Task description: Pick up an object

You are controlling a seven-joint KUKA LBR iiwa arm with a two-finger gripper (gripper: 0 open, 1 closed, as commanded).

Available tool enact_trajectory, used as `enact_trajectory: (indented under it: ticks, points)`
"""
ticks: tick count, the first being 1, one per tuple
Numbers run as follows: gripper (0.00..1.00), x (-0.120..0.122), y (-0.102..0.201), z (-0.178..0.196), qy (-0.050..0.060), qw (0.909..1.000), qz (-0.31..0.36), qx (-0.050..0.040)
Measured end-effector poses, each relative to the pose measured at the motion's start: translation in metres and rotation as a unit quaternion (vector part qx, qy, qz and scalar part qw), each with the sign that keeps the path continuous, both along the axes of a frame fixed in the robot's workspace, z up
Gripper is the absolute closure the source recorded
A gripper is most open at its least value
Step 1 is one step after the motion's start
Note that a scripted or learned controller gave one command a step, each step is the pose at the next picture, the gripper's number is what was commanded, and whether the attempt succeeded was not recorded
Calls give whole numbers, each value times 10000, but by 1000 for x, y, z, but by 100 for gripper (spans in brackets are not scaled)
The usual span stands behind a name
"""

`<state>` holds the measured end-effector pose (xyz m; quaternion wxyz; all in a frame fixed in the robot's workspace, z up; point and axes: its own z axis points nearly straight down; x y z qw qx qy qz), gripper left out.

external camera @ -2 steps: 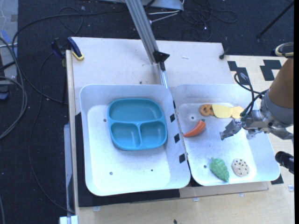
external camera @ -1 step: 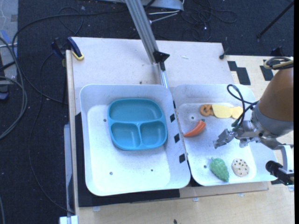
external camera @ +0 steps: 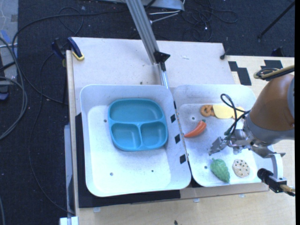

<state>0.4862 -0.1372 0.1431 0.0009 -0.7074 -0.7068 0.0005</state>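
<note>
Carrot (external camera: 195, 129) on a slant, leafy end up-right, near the hand (external camera: 216, 146); finger spread impossible to tell.

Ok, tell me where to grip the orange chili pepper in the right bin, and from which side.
Likely best: grip the chili pepper across its thick middle, coming straight down. It lies flat and slanted, clear of neighbours, so the end effector should close across its narrow width.

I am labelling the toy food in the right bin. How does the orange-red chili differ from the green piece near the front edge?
The chili is orange-red, slim and tapered; the green piece is green, broader and bumpy. The chili lies near the bin's left wall, behind the gripper; the green piece lies near the front edge, beside a speckled cookie. Both lie loose on the floor of the right bin, apart from the gripper.
</note>
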Motion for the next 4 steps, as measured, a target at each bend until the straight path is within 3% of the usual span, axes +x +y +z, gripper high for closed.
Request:
enact_trajectory:
  ticks: [1, 2, 4]
  points:
    - [0, 1, 0, -51, -17, 10000, -1, -12]
    - [100, 2, -2, -38, -50, 10000, -14, -28]
    - [100, 7, 14, 62, -26, 10000, 21, -9]
